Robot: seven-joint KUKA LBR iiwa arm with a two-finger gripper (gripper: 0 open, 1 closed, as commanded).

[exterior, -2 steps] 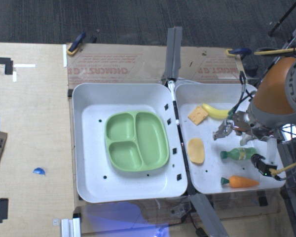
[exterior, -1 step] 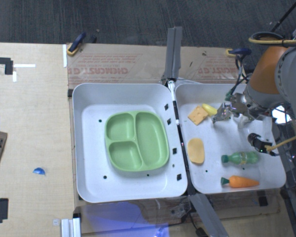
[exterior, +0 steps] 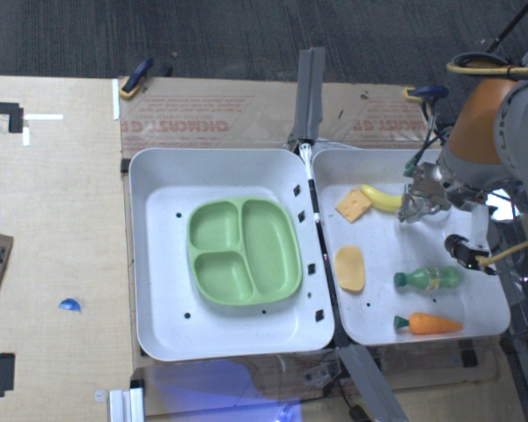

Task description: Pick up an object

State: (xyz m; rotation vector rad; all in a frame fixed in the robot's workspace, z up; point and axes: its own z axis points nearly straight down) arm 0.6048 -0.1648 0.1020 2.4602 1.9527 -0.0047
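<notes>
The right bin point(exterior: 475, 328) holds a yellow banana point(exterior: 380, 199), an orange cheese wedge point(exterior: 353, 206), a yellow oval piece point(exterior: 350, 268), a green bottle point(exterior: 428, 279) and an orange carrot point(exterior: 430, 324). My gripper point(exterior: 413, 207) hangs over the bin's upper right part, just right of the banana's tip. Nothing shows between its fingers. The left bin point(exterior: 150, 262) carries a green divided plate point(exterior: 245, 251).
A grey divider post point(exterior: 309, 95) stands between the bins at the back. Cardboard point(exterior: 202, 112) lies behind the left bin. A blue clamp point(exterior: 137, 75) sits at the back left, and a small blue piece point(exterior: 69, 305) lies on the wooden bench.
</notes>
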